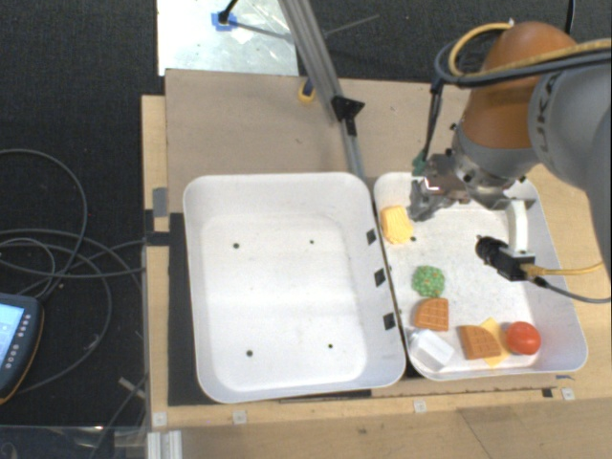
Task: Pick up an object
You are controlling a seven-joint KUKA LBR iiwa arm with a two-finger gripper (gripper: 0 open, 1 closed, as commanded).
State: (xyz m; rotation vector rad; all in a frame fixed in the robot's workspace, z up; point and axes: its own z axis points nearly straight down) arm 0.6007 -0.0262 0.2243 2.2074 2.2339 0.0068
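The right bin [564,338] holds several small objects. A yellow block [397,225] lies at its far left, near the rim. Below it sit a green bumpy ball [428,280], an orange waffle piece [431,314], a white block [432,350], a brown and yellow wedge [481,340] and a red ball [522,338]. My gripper [424,202] hangs low over the far left of this bin, just above and to the right of the yellow block. Nothing shows between its fingers.
The left bin [282,285] sits beside the right one, their rims meeting near black clips [379,275]. A slanted metal pole [320,60] crosses the bench behind the bins. Cables and a tablet [14,338] lie on the floor at left.
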